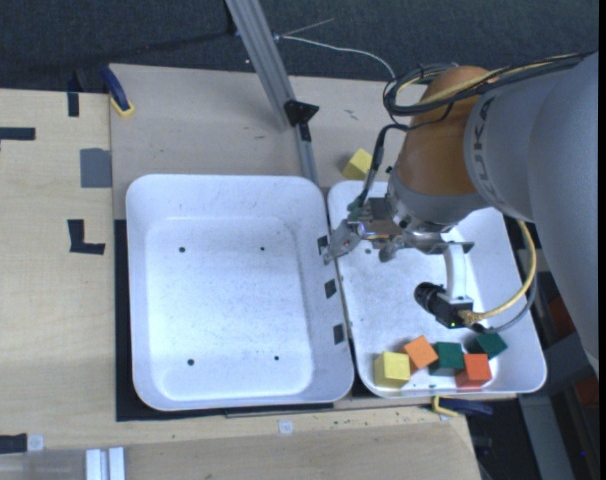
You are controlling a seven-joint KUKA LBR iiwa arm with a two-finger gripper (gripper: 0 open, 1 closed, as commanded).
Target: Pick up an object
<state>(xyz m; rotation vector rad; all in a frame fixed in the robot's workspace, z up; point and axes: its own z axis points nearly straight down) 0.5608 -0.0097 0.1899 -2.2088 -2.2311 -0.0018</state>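
Several small blocks lie bunched at the near edge of the right bin (518, 268): a yellow block (391, 368), an orange block (420, 350), a green block (449, 356), a red-orange block (476, 368) and a dark green block (491, 344). My gripper (371, 232) hangs over the far left part of that bin, close to the rim shared with the left bin. It is well apart from the blocks, and the grey wrist hides much of it.
The left bin (143, 268) sits beside the right one. A yellow block (359, 162) lies on the bench just beyond the right bin's far rim. A slanted metal pole (268, 58) stands behind the bins. Yellow cable (523, 278) loops by the bin's right rim.
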